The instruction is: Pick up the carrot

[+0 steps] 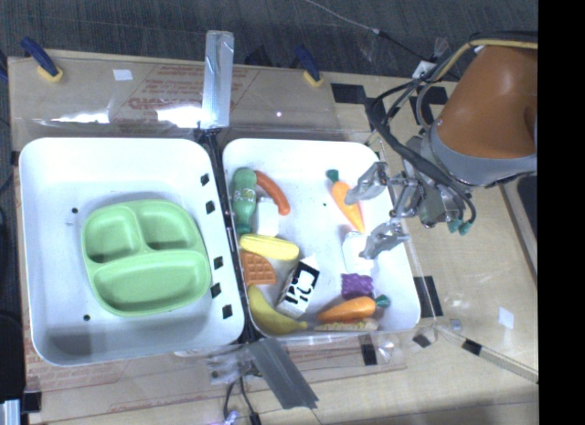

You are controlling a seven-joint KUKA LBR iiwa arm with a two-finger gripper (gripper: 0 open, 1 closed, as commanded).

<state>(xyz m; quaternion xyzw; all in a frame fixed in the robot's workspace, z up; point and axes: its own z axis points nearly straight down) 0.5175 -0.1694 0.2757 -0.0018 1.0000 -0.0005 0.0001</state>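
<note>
Nearby, metal hand [375,213] spread beside tapered orange carrot [347,205] (green-tipped).

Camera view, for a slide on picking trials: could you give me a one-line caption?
Open pincer straddles a carrot in the right bin; green tray in the left bin.

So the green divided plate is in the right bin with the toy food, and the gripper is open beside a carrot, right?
Not quite: the camera view shows the green divided plate alone in the left bin. The toy food lies in the right bin, and the gripper is open beside a carrot.
</note>
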